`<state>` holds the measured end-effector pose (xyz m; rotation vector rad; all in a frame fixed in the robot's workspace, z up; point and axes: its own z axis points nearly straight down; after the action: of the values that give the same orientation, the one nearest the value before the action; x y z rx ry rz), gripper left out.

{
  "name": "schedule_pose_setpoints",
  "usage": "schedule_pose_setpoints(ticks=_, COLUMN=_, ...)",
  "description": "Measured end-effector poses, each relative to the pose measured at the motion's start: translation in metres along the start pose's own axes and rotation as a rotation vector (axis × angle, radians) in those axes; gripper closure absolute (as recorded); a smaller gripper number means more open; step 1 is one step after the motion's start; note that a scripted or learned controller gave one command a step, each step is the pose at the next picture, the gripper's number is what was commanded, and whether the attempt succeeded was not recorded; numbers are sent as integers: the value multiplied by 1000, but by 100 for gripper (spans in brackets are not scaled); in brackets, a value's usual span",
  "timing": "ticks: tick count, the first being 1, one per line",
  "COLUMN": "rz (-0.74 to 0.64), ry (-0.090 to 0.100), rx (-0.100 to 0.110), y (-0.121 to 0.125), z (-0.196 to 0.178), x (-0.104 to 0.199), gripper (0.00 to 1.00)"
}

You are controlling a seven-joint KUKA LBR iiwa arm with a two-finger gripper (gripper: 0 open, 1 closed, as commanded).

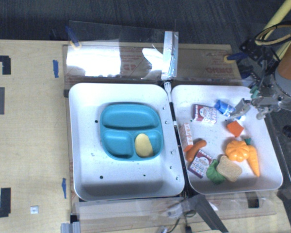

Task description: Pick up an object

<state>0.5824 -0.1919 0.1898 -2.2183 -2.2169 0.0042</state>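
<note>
One blue-and-white item, pick candidate, far side of right bin, gripper just beside it
Landmark: the blue-and-white item, lying near the bin's far wall. Gripper tip just to its right, arm entering from the right; finger spread cannot be told at this slant, and nothing is seen held. Small red-and-white carton just left of the item; orange-red block near, on the camera side. Further toward the camera: orange pumpkin, carrot, bread slice, green piece, second carton, sausage-like piece. Well to the left, left bin with blue divided tray and yellow egg-like piece. Handling note, as judgement: centre over the item before descending, keeping fingers off the neighbouring block and the far wall
</note>
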Motion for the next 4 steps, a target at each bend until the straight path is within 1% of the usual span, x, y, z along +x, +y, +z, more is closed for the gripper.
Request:
schedule_pose_setpoints(ticks=1, rz=129, ry=-4, rx=-11, y=5, z=-146, x=-10, gripper=0)
schedule_pose_setpoints(ticks=2, rz=82, ry=2, rx=12, y=76, z=2, x=34, gripper=0)
schedule_pose_setpoints(ticks=3, rz=31, ry=-4, rx=-16, y=83, z=90, x=20, gripper=0)
schedule_pose_setpoints(ticks=4, rz=31, ry=-5, rx=-18, y=84, z=80, x=21, gripper=100)
